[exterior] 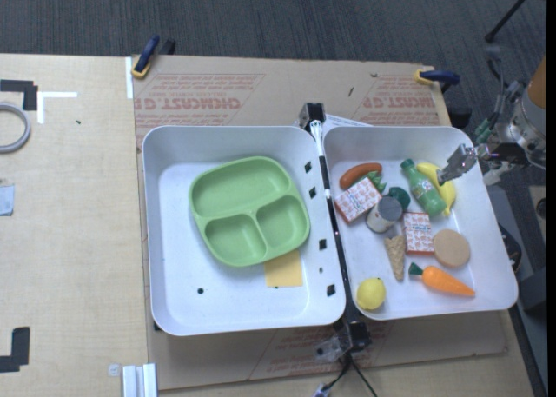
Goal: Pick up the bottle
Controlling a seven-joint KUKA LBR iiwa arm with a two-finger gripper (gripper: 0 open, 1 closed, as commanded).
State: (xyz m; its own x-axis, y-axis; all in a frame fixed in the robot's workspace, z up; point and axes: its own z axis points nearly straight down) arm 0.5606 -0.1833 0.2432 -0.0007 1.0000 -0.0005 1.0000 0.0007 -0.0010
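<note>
Right now one green bottle (pixel 425 188) is lying in my right bin (pixel 499 239), beside one banana (pixel 441 180); my pincer (pixel 458 161) is hovering at its two o'clock, fingers slightly parted, gripping nothing, arm reaching from three o'clock

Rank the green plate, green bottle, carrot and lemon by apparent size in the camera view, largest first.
1. green plate
2. green bottle
3. carrot, close to the bottle in length, so that order is unsure
4. lemon

Bright even light, soft shadows, slightly grainy
</note>
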